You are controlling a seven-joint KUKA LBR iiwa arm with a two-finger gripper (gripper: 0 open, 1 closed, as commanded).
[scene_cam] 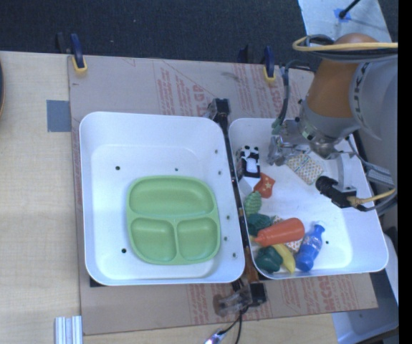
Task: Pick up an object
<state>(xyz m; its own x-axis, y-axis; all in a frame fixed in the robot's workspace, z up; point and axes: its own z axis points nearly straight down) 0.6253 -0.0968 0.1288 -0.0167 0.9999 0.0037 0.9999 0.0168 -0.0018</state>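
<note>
Orange carrot lies low in the right bin, long axis nearly level, its green top toward the left wall. A blue bottle sits just beside its right end, a yellow piece below it. The gripper hangs over the bin's upper part; whether it is spread or closed I cannot tell. The left bin holds a green tray. Bare floor remains at the right bin's right side.
</note>
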